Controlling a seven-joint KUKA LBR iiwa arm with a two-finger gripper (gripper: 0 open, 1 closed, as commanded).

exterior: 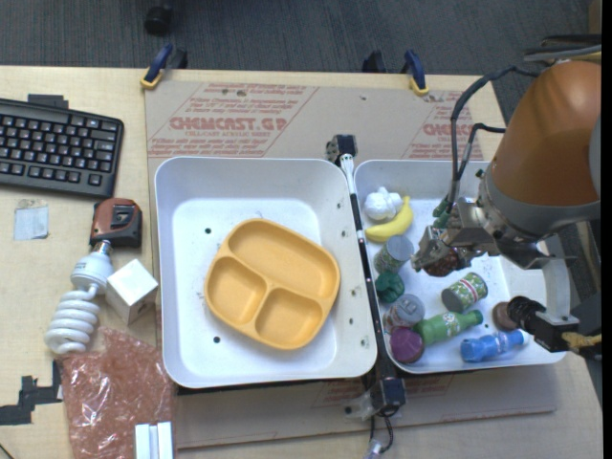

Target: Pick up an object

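My gripper [438, 251] hangs low over the middle of the right bin [426, 175], below the grey arm with its orange band. A dark brown object [443, 266] lies right beneath it; I cannot tell whether they touch. Around it lie a yellow banana [391, 224], a white lump [382, 202], a grey can [397, 250], a dark green piece [389, 286], a green-labelled can [465, 292], a green bottle [448, 326], a blue bottle [491, 345], a grey lid [409, 309] and a maroon round object [406, 344].
The left bin [186, 208] holds a yellow divided plate [273, 283]. Left of the bins on the bench are a keyboard [57, 144], a tape measure [117, 222], a spiral light bulb [75, 304], a white cube [132, 288] and a reddish bag [113, 381].
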